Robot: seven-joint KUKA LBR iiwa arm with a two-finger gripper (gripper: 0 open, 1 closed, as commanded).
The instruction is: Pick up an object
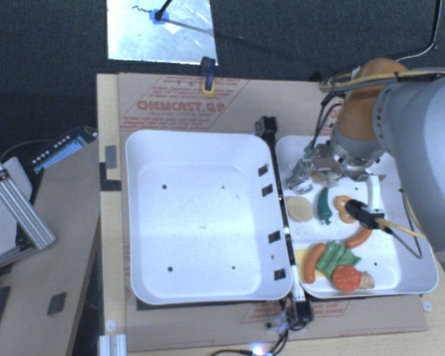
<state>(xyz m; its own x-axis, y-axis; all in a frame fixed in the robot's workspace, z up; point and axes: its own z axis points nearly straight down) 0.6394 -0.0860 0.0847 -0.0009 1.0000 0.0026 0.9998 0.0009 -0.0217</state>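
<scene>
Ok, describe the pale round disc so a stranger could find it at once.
Look in the right bin, the one holding the toys. The disc lies near that bin's left wall, just below the gripper and left of the green pepper. It is the one flat, cream-coloured round piece there.

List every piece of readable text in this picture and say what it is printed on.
"CHEMCAST GP": red print on the brown protective sheet lying under the two white bins, behind the left bin.
Smaller red lines above and below it on that sheet: too small to read.
Red print on the sheet's front edge: blurred, unreadable.
</scene>
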